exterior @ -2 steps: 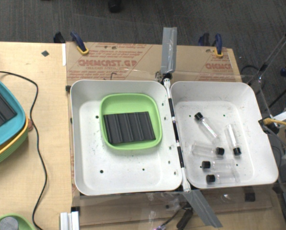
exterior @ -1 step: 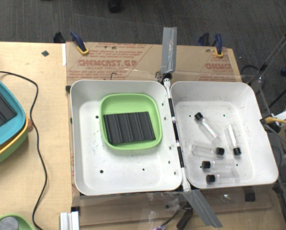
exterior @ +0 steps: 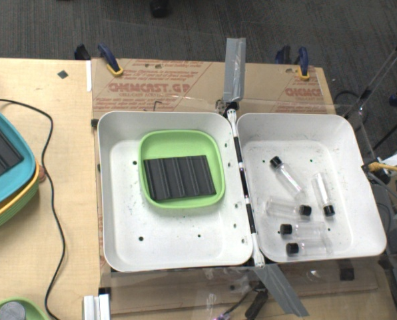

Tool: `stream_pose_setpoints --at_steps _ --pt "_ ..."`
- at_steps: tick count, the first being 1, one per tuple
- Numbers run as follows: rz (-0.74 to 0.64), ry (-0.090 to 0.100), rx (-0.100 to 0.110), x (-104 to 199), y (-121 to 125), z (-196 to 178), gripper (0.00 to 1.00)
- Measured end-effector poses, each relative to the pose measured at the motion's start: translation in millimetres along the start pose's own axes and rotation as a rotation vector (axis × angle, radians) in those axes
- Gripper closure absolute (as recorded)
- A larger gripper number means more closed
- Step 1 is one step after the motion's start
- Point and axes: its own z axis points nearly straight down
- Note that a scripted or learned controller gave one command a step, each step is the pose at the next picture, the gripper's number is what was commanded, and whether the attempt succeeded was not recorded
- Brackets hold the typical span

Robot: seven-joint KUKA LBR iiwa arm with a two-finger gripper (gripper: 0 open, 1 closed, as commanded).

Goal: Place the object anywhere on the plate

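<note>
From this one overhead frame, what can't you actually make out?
- Clear vials in the right bin: see-through against white, so their exact count and outlines blur; black caps show best.
- Green plate in the left bin: a dark ribbed insert covers its middle.
- Stacked teal tray at left: cut off by the frame edge.
- Small round item at the bottom-left corner: cropped, unidentifiable.
</note>
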Motion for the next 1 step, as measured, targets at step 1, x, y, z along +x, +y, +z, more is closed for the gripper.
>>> stream_pose_setpoints --at_steps 1 --pt "0.000 0.000 0.000 -0.1 0.1 -0.4 0.00"
